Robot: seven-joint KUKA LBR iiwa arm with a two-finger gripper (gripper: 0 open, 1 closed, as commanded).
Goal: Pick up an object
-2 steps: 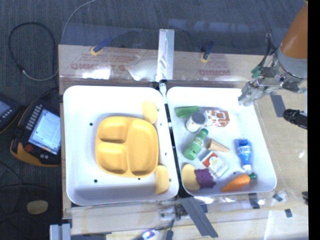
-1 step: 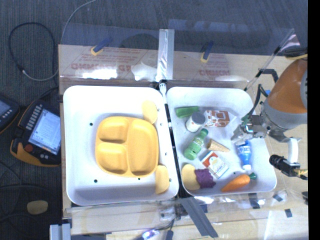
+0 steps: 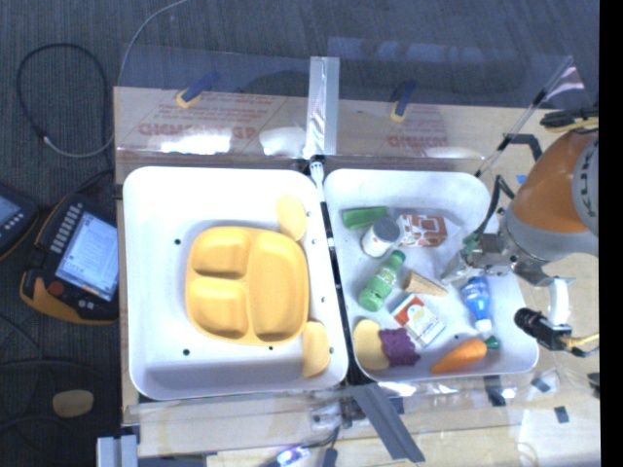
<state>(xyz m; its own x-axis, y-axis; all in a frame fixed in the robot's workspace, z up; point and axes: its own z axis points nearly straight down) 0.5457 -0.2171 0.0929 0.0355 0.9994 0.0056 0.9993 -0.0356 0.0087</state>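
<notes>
My claw (image 3: 479,253) hangs at the right bin's (image 3: 343,339) right rim, above a blue bottle (image 3: 476,301), likely my target; I cannot tell its state. That bin holds a carrot (image 3: 458,355), green bottle (image 3: 381,283) and purple grapes (image 3: 397,344). The left bin (image 3: 156,261) holds a yellow tray (image 3: 245,283).

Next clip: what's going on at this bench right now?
A grey arm with an orange band reaches in from the right, its gripper low over the right white bin, beside a small blue-and-white bottle. That bin also holds an orange toy carrot, a green bottle and other small items. The left white bin holds a yellow compartment tray. No grasp is visible.
</notes>
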